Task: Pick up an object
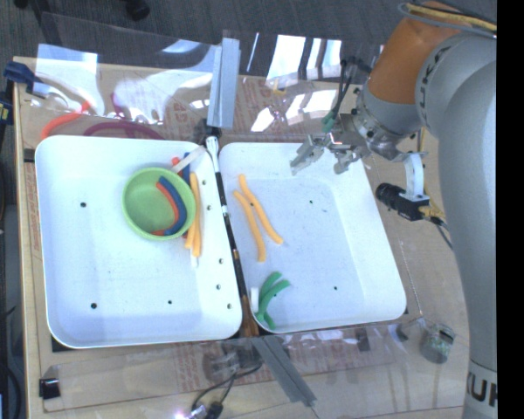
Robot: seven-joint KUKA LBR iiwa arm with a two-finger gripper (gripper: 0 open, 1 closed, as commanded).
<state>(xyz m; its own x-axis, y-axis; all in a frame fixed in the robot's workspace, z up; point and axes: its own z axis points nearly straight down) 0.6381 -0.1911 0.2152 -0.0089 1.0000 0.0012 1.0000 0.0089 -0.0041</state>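
My gripper (325,155) hangs over the far edge of the right bin (367,260), its two fingers spread apart with nothing between them. Two orange strips (255,211) lie in the right bin's left half, below and left of the gripper. A green curved piece (271,290) rests near that bin's front left corner. In the left bin (96,260) sits a green bowl (154,202) holding blue and red curved pieces, with an orange strip (194,225) beside it.
A divider rail (227,234) runs between the two bins. Clear plastic and a red ring (113,127) lie behind the left bin. The arm's grey body and orange band (402,51) fill the upper right.
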